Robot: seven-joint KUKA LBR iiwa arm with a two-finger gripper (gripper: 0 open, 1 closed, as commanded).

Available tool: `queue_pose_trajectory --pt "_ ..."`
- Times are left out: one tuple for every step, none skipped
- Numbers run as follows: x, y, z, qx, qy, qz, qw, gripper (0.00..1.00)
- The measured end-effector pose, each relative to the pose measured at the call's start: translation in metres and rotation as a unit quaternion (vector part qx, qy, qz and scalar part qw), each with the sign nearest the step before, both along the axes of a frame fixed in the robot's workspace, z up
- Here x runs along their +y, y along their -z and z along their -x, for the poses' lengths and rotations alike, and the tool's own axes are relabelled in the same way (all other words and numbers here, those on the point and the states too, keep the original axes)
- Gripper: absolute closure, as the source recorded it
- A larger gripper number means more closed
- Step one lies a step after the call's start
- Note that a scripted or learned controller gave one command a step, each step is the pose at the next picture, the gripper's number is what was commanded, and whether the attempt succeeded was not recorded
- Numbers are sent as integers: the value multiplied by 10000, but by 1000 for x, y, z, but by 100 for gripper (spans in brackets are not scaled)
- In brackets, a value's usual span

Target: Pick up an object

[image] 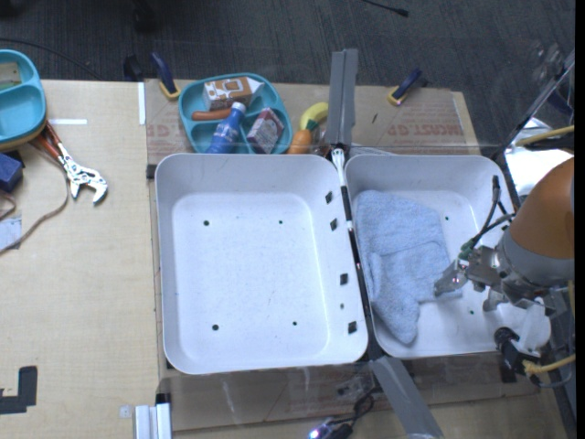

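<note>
counter [73, 300] pretty roomy on the left | left bin [247, 273] wide open inside | right bin [475, 337] had the blue towel [398, 263] crumpled against its left wall, floor bare to the right | arm [548, 227] cut off at frame edge | end effector [452, 282] touched the towel's right edge, honestly couldn't tell its grip state

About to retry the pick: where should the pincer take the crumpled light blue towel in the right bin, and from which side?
Probably the light blue terry towel at its right edge, where a raised fold faces the pincer. Come from the right, low over the right white bin; the cloth lies bunched there, flatter elsewhere.
</note>
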State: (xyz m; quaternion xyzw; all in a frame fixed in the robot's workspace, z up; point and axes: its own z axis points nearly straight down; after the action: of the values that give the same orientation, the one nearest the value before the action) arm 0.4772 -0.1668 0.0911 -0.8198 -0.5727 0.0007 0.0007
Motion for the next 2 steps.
queue_pose_trajectory --pt "-34 -1 -72 -6 -346 -24 9994 0" --pt "-44 -8 -54 -6 -2371 1 9715 0"
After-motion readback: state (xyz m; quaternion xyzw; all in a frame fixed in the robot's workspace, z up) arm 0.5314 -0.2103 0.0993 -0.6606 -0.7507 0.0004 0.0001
